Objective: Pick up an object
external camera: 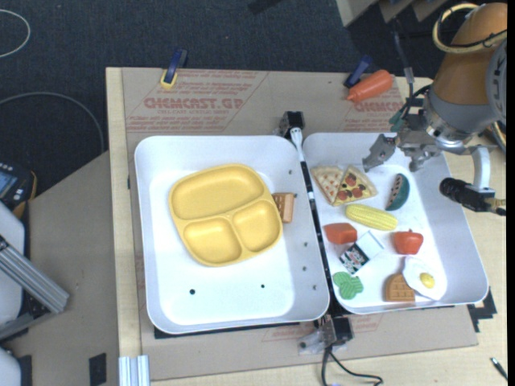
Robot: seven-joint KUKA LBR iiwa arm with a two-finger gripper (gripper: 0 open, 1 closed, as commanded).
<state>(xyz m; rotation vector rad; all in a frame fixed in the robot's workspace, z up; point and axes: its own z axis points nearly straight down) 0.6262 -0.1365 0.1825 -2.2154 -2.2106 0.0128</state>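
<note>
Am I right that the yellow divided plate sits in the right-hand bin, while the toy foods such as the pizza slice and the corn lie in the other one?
Not quite: the camera view shows the yellow divided plate in the left-hand bin. The pizza slice and the corn lie in the right-hand bin, as you otherwise describe.

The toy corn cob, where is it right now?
The corn cob lies in the right bin, just below the pizza slice and above the tomato.

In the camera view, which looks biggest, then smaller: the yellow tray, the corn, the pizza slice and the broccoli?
1. Yellow tray
2. Pizza slice and corn look too alike to rank
3. Broccoli
</note>
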